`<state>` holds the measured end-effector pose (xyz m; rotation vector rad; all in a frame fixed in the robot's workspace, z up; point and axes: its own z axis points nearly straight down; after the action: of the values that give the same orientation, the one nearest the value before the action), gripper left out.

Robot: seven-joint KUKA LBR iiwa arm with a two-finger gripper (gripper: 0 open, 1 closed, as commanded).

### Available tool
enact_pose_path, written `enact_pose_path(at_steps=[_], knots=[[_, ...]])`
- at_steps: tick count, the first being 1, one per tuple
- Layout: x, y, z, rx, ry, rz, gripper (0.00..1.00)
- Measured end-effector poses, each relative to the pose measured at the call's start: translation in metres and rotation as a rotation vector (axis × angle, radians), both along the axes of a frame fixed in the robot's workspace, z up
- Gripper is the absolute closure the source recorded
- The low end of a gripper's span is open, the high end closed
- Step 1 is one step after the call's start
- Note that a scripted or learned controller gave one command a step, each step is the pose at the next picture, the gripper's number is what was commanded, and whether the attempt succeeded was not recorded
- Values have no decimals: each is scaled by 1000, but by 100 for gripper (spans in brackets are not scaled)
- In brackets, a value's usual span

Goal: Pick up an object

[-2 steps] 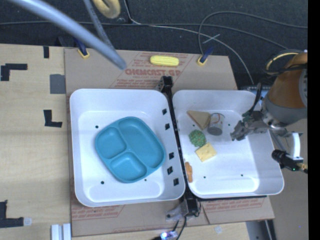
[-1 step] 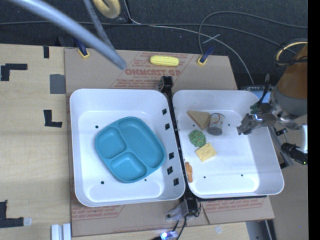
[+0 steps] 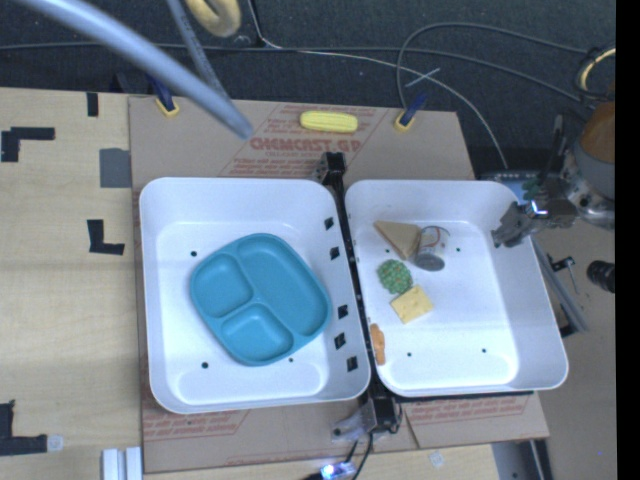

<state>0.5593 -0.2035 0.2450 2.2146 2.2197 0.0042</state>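
Gripper (image 3: 513,225) at right bin's (image 3: 540,298) edge

Two white bins (image 3: 160,268) are sitting on tan cardboard (image 3: 290,143) printed with red lettering. The left bin is showing a light blue divided plate (image 3: 260,298). In the right bin a tan wedge (image 3: 398,236) is lying at twelve o'clock from a green bumpy piece (image 3: 394,275), a pale yellow block (image 3: 411,305) at six o'clock, a small orange piece (image 3: 377,343) further down. A yellow item (image 3: 328,122) is lying on the cardboard.
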Motion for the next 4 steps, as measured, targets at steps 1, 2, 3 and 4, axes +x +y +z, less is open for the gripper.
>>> enact_pose_path(at_steps=[1,2,3,4], knots=[[3,50,-11,2,7,2,100],[-11,105,-10,4,8,4,100],[-14,152,-4,4,7,4,100],[-27,209,-6,4,9,5,100]])
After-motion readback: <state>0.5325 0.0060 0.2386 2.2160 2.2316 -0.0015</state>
